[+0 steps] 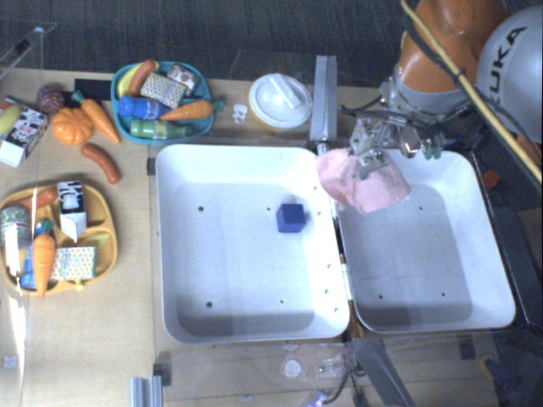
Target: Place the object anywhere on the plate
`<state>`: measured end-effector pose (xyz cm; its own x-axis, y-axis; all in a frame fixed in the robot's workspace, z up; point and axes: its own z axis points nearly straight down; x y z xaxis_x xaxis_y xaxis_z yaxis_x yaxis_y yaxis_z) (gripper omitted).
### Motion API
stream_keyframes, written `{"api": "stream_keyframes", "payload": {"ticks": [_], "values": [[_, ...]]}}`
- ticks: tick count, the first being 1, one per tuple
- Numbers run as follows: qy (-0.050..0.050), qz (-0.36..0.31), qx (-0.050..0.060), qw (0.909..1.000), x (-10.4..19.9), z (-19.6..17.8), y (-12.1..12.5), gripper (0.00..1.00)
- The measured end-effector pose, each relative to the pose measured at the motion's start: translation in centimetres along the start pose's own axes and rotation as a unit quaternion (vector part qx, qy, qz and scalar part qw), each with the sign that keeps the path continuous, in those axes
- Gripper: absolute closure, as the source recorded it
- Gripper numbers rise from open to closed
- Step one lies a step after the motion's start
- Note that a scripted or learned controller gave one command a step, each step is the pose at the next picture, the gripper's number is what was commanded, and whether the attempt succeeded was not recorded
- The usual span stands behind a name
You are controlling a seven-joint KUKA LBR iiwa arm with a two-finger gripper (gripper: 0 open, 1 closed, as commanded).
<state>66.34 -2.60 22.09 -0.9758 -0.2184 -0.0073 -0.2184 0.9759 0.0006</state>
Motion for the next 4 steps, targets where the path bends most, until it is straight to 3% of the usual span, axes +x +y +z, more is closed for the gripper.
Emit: {"api": "stream_keyframes", "payload": {"ticks": [1, 4], "values": [[0.000, 0.108, 0.000, 0.9942, -0.8, 0.1, 5.1, 1.00], [0.001, 0.108, 0.000, 0.9942, 1.5, -0.4, 20.8, 1.00]]}}
